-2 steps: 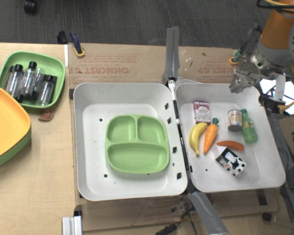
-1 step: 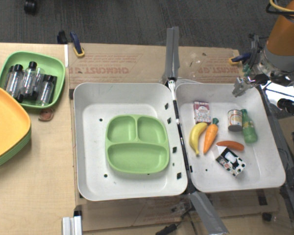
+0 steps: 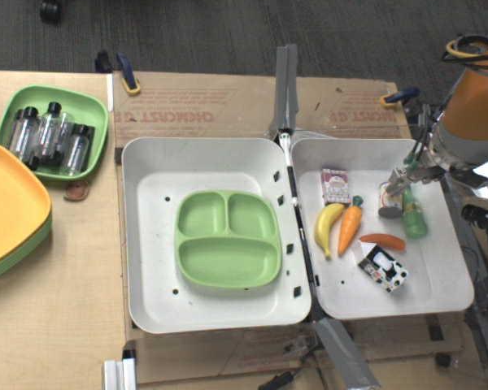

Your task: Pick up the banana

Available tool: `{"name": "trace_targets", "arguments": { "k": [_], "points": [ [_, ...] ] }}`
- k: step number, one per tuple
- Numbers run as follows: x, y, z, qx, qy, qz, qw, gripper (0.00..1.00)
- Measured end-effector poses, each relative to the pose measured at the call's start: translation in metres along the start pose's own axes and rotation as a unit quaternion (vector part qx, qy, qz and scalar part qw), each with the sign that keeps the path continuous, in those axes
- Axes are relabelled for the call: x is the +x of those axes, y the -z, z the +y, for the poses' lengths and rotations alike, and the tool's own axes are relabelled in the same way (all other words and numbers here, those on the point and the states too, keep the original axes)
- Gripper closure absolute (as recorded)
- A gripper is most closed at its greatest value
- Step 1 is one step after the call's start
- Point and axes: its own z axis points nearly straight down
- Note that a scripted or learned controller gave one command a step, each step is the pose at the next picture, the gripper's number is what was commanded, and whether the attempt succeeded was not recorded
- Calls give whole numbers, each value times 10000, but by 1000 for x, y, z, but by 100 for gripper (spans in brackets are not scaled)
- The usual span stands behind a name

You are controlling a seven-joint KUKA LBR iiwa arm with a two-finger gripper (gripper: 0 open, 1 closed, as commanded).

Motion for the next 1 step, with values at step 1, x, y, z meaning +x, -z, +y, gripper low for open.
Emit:
{"name": "trace_targets", "arguments": {
  "k": [1],
  "points": [
    [62, 28, 13, 14, -1045, 3, 9945, 100]
  ]
}}
